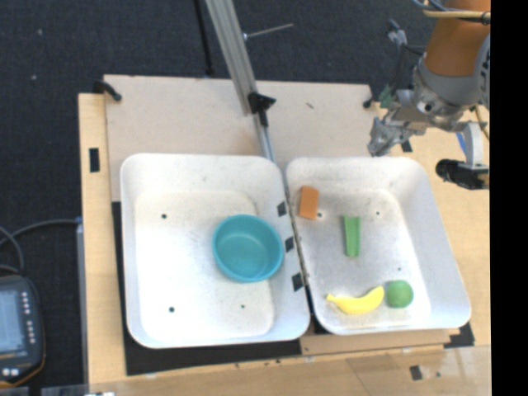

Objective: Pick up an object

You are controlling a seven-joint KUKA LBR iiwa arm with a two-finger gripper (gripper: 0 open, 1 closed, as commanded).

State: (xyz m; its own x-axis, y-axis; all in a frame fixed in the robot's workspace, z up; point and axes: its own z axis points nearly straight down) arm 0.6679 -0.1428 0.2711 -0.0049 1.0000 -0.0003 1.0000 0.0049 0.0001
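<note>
While hanging up by the far rim of the right bin [417, 176], well apart from everything worth taking.

Starting farthest to the left of the pincer [386, 143] and nearer the camera: teal bowl [247, 248], alone in the left bin [165, 304]. Probably the hardest pick of the 5. Wide and smooth-walled, so likely to slide out or tip unless caught by the rim.

Next, closer in but still left of the pincer: orange block [308, 202], tucked just beside the wall where the 2 bins meet. Danger there is a descent clipping that wall, or shoving the block against it instead of closing around it.

Almost straight below the pincer toward the camera: green bar [352, 236], lying flat on open floor. Looks the cleanest target, though a badly turned wrist could land along its length and merely nudge it.

Farther toward the camera again: yellow banana [356, 302] with a green ball [399, 294] right at its tip, possibly touching. Could grab both, or knock the ball rolling and come up empty. Both near the front wall too, so little room for a miss.

And the pincer itself: raised, touching none of the 5, nothing seen in its hold. Released or clenched? Cannot tell from this angle; too small and dark against the bench.
</note>
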